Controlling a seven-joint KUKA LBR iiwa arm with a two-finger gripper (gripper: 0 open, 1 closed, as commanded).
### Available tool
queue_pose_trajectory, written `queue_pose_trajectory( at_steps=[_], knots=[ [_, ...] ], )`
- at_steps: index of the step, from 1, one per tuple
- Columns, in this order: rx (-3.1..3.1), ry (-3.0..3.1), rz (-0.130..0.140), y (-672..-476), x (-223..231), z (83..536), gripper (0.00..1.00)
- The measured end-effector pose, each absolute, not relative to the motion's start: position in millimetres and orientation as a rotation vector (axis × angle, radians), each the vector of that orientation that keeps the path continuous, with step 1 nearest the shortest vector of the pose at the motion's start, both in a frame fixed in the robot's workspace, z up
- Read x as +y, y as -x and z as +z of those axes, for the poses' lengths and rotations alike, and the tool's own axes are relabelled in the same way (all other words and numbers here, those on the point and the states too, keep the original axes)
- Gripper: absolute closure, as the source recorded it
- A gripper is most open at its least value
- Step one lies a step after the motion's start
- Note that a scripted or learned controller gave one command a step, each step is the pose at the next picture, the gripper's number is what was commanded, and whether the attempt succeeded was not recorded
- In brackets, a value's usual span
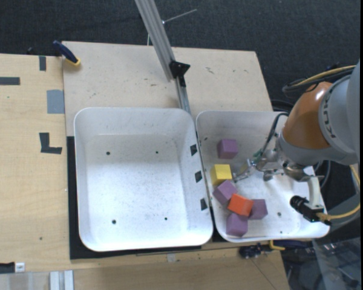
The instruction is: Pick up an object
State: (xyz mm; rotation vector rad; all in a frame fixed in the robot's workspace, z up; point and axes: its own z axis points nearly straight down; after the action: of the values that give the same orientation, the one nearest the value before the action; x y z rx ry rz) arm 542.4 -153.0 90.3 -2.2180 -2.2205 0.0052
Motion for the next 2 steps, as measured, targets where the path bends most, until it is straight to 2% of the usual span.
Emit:
queue_pose_trajectory(
  at_steps=[1,2],
  knots=[
    [-2.221,2.217,0.003,-542.7,-152.2,101.1,1.0],
    [-2.222,2.22,0.002,-542.4,-151.0,160.3,1.0]
  ],
)
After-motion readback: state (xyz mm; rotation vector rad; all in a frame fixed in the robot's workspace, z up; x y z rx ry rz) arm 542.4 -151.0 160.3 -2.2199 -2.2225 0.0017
